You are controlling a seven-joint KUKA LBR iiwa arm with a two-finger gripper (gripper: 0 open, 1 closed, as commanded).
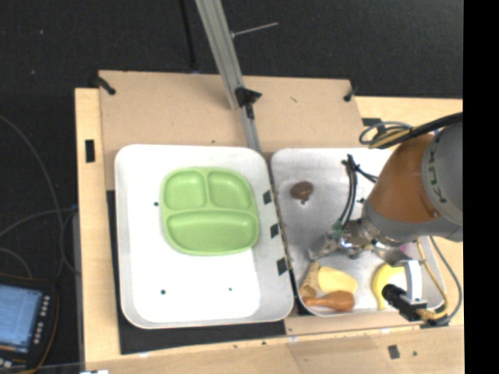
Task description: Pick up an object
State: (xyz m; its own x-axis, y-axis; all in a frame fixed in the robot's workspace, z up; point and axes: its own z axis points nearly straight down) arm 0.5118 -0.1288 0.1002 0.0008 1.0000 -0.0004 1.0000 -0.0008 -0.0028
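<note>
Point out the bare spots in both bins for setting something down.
Left bin: open floor below the green tray and a strip along its left. Right bin: a bare patch around the brown piece. Its lower end is crowded: arm, yellow items.

Below me a pale wooden bench (pixel 195 107) sits on a dark, carpet-like floor (pixel 47 29). A grey metal pole (pixel 221 41) slants up from its far edge. Thin cables (pixel 31 209) trail across the floor toward a lit screen (pixel 22 318) at my lower left.

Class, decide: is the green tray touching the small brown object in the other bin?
Apart. The camera view shows the green tray in the left bin and the brown object in the right bin, bin walls between them.
</note>
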